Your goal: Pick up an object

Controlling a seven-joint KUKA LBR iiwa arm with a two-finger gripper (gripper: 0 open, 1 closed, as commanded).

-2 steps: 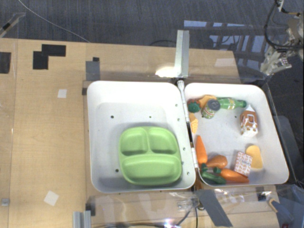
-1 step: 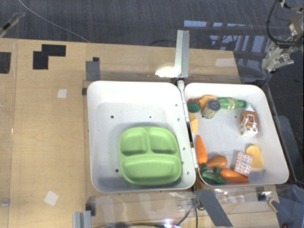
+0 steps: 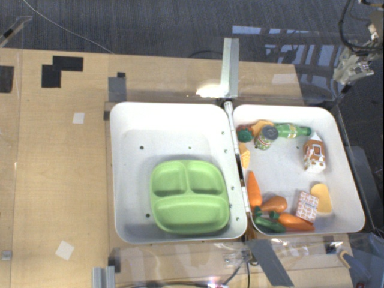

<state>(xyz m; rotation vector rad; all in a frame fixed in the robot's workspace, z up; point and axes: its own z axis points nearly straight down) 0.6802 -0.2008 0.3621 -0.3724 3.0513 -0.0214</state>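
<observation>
The right bin (image 3: 345, 161) holds several toy foods. A green bottle (image 3: 292, 130) lies at its back beside a small jar with a dark lid (image 3: 264, 138). A brown-and-white carton (image 3: 314, 155) stands near the right wall. A carrot (image 3: 254, 189) lies along the left wall, above an orange fruit (image 3: 274, 204), a second carrot (image 3: 295, 222) and a green vegetable (image 3: 269, 224). A pink patterned box (image 3: 306, 206) touches a yellow-orange piece (image 3: 322, 197). The gripper (image 3: 354, 68) hangs at the far upper right with cables, outside and behind the bins, far from every object.
The left bin (image 3: 132, 131) bears a green divided plate (image 3: 190, 197) at its front. A metal post (image 3: 230, 68) rises behind the seam between the bins. Wooden bench top stretches to the left, with black markers at its far corner.
</observation>
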